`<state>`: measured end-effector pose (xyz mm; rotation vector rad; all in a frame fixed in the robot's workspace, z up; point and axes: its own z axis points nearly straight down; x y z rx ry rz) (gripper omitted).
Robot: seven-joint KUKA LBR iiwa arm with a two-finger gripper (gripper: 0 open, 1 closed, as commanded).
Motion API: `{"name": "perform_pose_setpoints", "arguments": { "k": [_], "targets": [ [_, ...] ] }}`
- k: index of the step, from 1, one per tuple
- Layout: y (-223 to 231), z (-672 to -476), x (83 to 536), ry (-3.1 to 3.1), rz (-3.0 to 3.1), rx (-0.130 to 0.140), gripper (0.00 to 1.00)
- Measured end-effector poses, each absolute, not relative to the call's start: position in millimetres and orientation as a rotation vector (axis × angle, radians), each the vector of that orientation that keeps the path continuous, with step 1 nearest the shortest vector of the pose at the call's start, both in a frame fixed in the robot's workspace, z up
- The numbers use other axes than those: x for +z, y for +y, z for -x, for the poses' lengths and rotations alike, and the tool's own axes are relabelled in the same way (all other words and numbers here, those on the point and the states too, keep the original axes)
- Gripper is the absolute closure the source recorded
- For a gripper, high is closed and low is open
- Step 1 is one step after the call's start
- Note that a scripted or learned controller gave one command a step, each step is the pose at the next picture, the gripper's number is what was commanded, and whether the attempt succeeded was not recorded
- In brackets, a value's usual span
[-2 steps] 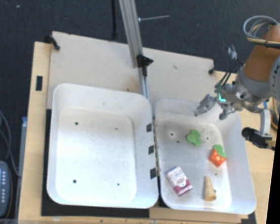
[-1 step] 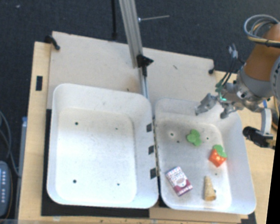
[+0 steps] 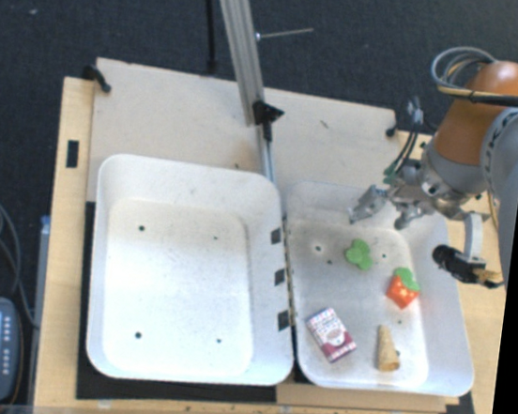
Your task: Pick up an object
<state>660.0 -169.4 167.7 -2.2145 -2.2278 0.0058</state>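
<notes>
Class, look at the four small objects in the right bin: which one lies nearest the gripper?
The green piece, just below the gripper; the red toy, pink carton and tan cone lie farther away.

Left bin (image 3: 183,277): floor bare, open to reach from above. Right bin (image 3: 437,367): four items spread apart with gaps between them, namely green piece (image 3: 359,254), red toy (image 3: 403,289), pink carton (image 3: 331,334), cone (image 3: 388,349); far-left corner bare. Tool (image 3: 386,209) hangs over the far rim. Slanted metal rail (image 3: 245,58) crosses above the table behind both bins.
</notes>
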Motion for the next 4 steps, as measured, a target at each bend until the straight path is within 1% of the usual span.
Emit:
{"name": "perform_pose_setpoints", "arguments": {
  "k": [1, 2, 3, 4],
  "targets": [
    [-180.9, -662.2, 117.3, -2.221, 2.222, 0.007, 0.00],
    [-182.5, -662.2, 100.9, -2.222, 2.223, 0.005, 0.00],
    [-183.4, -663.5, 114.0, -2.228, 2.224, 0.002, 1.00],
    [-182.4, -668.6, 179.3, -2.230, 2.223, -0.008, 1.00]
  ]
}}
